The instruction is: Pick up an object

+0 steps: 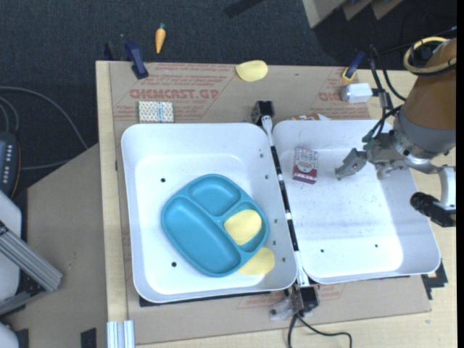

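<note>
Two white bins sit side by side in front of you, operator. Nearest the camera, in the left bin (145,194), there's a blue divided plate (203,223) lying at a slant, and a yellow piece (243,225) rests in one of its smaller compartments. A second yellow piece (257,262) lies just beside the plate's near edge, touching it, on the bin floor. Move over to the right bin (348,245) and look at its far left corner: a small red and white packet (305,164) lies flat there, close to the divider between the bins. Just to its right you've got the gripper (346,167), low over the bin and apart from the packet, with nothing between its fingers; whether they're spread or closed, you can't tell from this angle. The grey arm (428,114) with its orange band comes in from the right. Farther back on the board (188,89), a small patterned packet (156,111) lies beyond the left bin, and a yellow lump (251,70) sits at the far edge.
</note>
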You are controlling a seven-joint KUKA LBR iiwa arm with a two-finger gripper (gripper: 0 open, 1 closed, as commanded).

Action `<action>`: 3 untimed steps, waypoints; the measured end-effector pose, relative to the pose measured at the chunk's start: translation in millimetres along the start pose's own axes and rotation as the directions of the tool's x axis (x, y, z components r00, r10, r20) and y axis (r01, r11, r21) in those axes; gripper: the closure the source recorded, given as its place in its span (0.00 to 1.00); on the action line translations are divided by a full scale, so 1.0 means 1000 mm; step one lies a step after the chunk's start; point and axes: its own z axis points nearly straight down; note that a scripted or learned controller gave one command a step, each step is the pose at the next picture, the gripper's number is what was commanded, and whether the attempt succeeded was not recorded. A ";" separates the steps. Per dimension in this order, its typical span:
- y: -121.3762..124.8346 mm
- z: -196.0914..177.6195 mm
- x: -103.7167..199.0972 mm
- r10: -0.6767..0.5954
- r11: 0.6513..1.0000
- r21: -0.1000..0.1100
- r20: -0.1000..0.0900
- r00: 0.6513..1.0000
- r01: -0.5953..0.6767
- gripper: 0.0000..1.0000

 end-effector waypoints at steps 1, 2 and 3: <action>0.002 0.090 0.048 -0.001 1.000 0.004 -0.002 1.000 0.001 0.00; 0.061 0.093 0.054 -0.002 1.000 0.000 0.000 1.000 0.002 0.00; 0.059 0.084 0.054 -0.002 1.000 0.007 -0.001 1.000 0.002 1.00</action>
